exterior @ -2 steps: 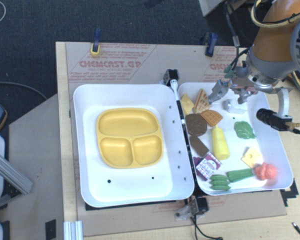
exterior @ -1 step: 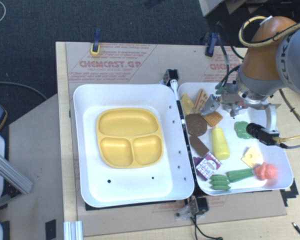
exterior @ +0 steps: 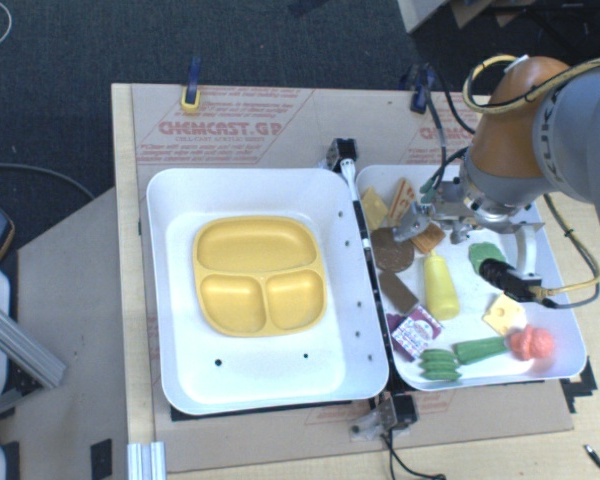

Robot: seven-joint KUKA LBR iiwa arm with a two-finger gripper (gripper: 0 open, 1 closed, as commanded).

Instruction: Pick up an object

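From the overhead camera, the arm (exterior: 540,118) comes in from the right and hangs over the right bin (exterior: 570,353), wrist low above the clutter at the bin's upper left. The jaws (exterior: 432,230) sit in among the pieces there, right by a brown disc (exterior: 392,252) and some tan wedges (exterior: 400,204), but whether they are spread or pinched together I cannot tell; the wrist housing masks them. Nothing is visibly caught between them.

So this reads as the reach-and-descend step, grasp not yet confirmed. Candidates are plenty: a yellow bottle (exterior: 440,285) just below the wrist, a green pod (exterior: 439,363) and green stick (exterior: 479,349) near the front rim, a pink lump (exterior: 531,343), a cheese wedge (exterior: 504,315), a purple packet (exterior: 413,332).

The left bin (exterior: 170,298) holds a yellow divided tray (exterior: 259,273), well apart from the action.

Next call, as I judge it: settle squarely over one piece, close firmly, then lift straight up without dragging neighbours along. Crowding is the risk here.
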